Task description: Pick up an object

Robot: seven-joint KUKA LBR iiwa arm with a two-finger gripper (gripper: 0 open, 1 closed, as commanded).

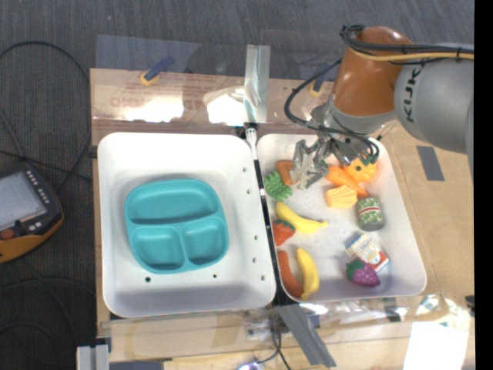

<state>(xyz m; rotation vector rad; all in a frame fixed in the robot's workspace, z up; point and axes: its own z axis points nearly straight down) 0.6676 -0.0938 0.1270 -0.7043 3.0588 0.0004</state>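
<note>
Nearest in the right bin (400, 272): a banana (308, 272) beside a sausage (287, 272), with grapes (363, 274) and a small carton (362, 247) to the right. Further back, a second banana (302, 219), a strawberry (283, 232), a cheese wedge (340, 197) and a green can (370, 213). Left bin (115, 230) has a teal divided tray (176, 223). At the far end, the gripper (308, 168) hangs low over the orange toys (354, 172); whether its fingers grasp anything I can't tell.
</note>
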